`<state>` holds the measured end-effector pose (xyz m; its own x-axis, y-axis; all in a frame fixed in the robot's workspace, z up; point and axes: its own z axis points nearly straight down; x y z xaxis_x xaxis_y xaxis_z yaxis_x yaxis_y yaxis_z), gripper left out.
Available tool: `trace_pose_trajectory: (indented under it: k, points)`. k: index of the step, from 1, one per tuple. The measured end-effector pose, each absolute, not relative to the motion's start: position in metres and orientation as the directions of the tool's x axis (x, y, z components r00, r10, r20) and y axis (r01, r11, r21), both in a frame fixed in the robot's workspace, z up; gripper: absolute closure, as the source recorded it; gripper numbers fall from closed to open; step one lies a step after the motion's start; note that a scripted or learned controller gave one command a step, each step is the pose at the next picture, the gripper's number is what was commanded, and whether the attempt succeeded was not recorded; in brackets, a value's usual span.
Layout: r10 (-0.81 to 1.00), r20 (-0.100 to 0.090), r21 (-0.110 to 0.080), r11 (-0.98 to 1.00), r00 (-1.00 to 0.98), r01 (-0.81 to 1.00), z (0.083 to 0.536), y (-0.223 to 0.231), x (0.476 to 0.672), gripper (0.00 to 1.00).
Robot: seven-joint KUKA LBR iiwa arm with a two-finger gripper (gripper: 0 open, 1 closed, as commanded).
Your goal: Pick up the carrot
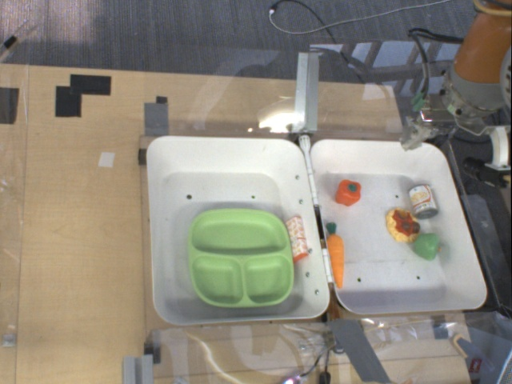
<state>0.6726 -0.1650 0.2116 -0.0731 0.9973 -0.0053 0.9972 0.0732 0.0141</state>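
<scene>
Where the arm (484,50) comes in at the upper right of the camera view, its end effector (418,126) hangs over the far right corner of the right bin (456,282), and I cannot tell what state it is in from this slanted look; nothing visible is carried by it. From there the carrot (336,256) lies well apart, toward the near left, pressed against the left wall of the same bin just beside the divider between the two bins; its long axis runs nearly straight from far to near, green top at the far end, orange tip pointing at the near edge. Between the two lie a small orange-red piece (347,192), a can (422,201) on its side, a round yellow and red piece (402,223) and a green piece (426,246); these sit right of the carrot, so a diagonal approach would likely pass over them. Judging by this, the coming move turns on crossing the bin diagonally and closing across the carrot's narrow width; the nearby wall may crowd one side.
</scene>
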Motion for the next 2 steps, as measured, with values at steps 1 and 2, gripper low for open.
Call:
trace_pose_trajectory:
  k: [1,2]
  points:
    - [0.997,-0.008,0.021,0.079,-0.079,0.997,0.224,-0.164,0.675,1.00]
    - [0.996,-0.011,0.027,0.085,-0.085,0.996,0.237,-0.163,0.677,1.00]
